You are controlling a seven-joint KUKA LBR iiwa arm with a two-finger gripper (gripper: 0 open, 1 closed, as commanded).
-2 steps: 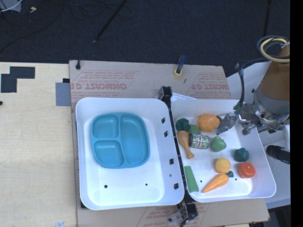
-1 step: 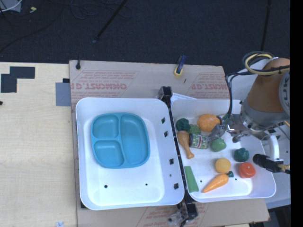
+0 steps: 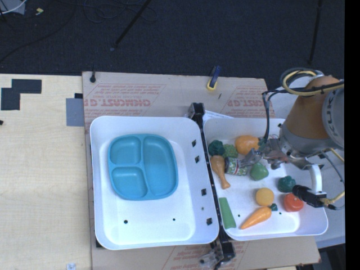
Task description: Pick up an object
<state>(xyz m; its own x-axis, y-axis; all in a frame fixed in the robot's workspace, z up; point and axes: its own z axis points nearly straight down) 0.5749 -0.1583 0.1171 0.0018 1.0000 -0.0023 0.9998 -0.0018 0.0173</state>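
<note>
The round green toy vegetable (image 3: 259, 172) lies in the right white bin (image 3: 315, 226), directly below the gripper (image 3: 269, 152) and touching or nearly touching it. Whether the gripper is released or clenched cannot be told; its tip is hidden among the toys and nothing is plainly seen in its grasp.

Just up and left of the gripper sits a rounded orange plastic fruit (image 3: 246, 144). Further left at the same level are a dark green leafy toy (image 3: 216, 147) and a lighter green lump (image 3: 230, 150). Left and slightly below, a tan plastic drumstick (image 3: 219, 171) lies along the bin's left side, beside a small crinkled packet (image 3: 239, 167).

Below the gripper rests a yellow toy lemon (image 3: 264, 196), and lower still an orange plastic carrot (image 3: 256, 217) lies slantwise. Down and to the left is a flat green rectangular block (image 3: 226, 212). Down and to the right are a small dark teal toy (image 3: 287, 183) and a red plastic tomato (image 3: 292, 202).

Well to the left, the left white bin (image 3: 140, 232) holds a blue plastic tray with three compartments (image 3: 143, 166). The grey arm with its orange band (image 3: 310, 114) rises to the gripper's right.
</note>
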